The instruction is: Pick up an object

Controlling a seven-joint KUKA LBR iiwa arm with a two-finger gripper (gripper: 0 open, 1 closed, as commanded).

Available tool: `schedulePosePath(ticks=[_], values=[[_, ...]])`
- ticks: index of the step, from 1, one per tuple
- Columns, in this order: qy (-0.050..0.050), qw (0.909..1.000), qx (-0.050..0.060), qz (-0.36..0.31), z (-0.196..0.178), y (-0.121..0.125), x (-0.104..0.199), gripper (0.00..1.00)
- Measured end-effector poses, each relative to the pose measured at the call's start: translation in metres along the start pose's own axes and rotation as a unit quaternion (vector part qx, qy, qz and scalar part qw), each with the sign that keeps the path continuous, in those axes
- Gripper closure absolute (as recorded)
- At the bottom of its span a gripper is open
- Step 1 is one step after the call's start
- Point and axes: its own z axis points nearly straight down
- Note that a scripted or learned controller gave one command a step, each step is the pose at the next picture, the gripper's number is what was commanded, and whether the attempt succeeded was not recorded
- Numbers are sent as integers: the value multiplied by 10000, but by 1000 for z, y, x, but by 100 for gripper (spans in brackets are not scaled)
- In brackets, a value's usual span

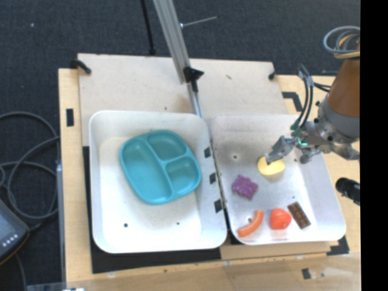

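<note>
My fingers (pixel 290 151) hang spread wide over the right bin (pixel 321 187), one tip touching the top edge of the yellow object (pixel 271 167), the other out to the side above bare bin floor; nothing sits between them. The bins rest on a pale wooden desk (pixel 151 77) over dark carpet (pixel 60 17), with black cables (pixel 24 156) trailing at the side. The left bin (pixel 103 180) carries a teal divided plate (pixel 160 166). The yellow object is small and rounded. Near it lie a purple piece (pixel 245 187), an orange carrot (pixel 251 224), a red tomato (pixel 279 219) and a brown bar (pixel 299 215).
</note>
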Motion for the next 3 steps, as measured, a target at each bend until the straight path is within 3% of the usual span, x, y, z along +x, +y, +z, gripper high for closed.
schedulePosePath(ticks=[2,3], values=[[1,10000,30,5,113,-15,-2,0],[-2,10000,31,11,165,-6,-4,0]])
